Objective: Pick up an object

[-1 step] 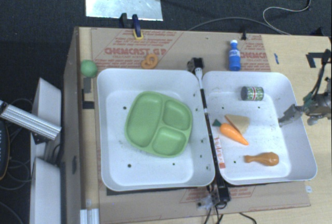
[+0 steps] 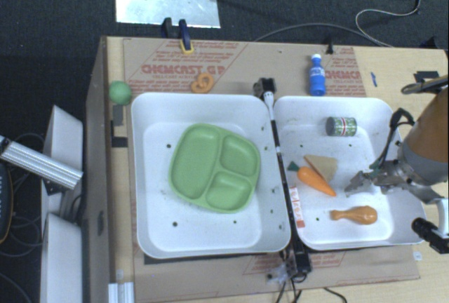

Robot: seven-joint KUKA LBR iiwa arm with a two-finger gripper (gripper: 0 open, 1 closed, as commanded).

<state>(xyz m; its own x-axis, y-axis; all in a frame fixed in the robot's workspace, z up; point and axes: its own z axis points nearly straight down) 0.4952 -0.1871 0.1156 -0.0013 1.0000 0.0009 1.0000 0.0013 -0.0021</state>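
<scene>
The right bin holds a small green-labelled can, a tan wedge, an orange carrot and a tan drumstick-shaped toy. My gripper hangs over the right part of this bin, just right of the carrot and above the drumstick toy. It looks open, with nothing between its fingers. The arm comes in from the right, with its orange band above the wrist.
The left bin carries a green divided plate. Behind the bins, on the bench, stand a blue bottle, an orange ring and a green ball. A black clip sits at the divider between the bins.
</scene>
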